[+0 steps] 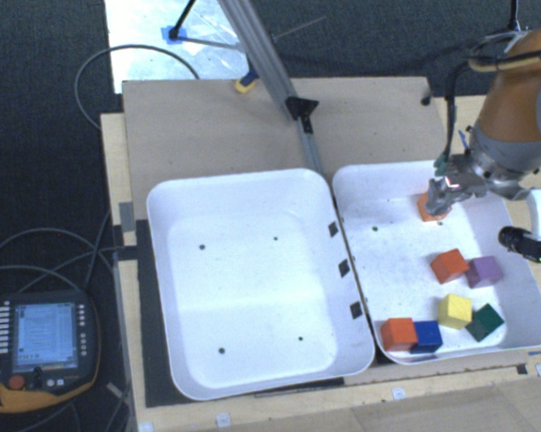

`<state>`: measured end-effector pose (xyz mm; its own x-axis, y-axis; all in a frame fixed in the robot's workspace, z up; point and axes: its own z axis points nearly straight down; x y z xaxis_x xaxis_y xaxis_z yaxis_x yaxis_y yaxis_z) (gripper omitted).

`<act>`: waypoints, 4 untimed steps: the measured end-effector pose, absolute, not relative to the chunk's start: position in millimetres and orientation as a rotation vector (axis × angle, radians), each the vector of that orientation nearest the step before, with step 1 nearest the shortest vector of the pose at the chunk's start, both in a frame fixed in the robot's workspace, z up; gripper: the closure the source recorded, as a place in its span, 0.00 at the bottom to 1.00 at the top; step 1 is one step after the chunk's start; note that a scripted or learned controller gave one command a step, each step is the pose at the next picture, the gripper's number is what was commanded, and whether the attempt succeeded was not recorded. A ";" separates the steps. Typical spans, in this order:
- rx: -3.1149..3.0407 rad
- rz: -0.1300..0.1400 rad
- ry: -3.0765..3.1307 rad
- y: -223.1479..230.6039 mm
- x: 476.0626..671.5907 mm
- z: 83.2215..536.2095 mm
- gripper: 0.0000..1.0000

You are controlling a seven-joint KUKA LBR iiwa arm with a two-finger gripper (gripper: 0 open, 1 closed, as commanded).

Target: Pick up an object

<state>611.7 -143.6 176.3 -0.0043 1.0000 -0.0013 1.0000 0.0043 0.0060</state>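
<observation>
Gripper (440, 195) is seen low over the far part of the right bin (525, 329), directly above an orange block (429, 210) that is partly hidden beneath it. Finger opening cannot be told from this angle, nor whether the block is actually gripped or only touched.

Risks judged from here: a closure off-centre could push the block aside or tip it rather than seize it, since only an edge of it shows past the gripper. A lift could come up bare if the block sits outside the grasp.

Other candidates lie well apart, nearer the front: a second orange block (449, 264) just beside a purple block (484, 271), then a yellow block (455, 310), green block (486, 320), blue block (428, 335) and another orange one (398, 332). The left bin (161, 206) adjoins on the surface.
</observation>
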 end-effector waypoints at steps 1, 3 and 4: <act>2.211 0.006 2.222 -144.0 613.6 225.7 1.00; 2.212 0.003 2.233 -40.0 600.2 226.9 1.00; 2.210 0.005 2.235 14.2 586.6 238.3 1.00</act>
<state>586.6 14.2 238.3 -0.0113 0.9999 0.0030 0.9999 0.0113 0.0011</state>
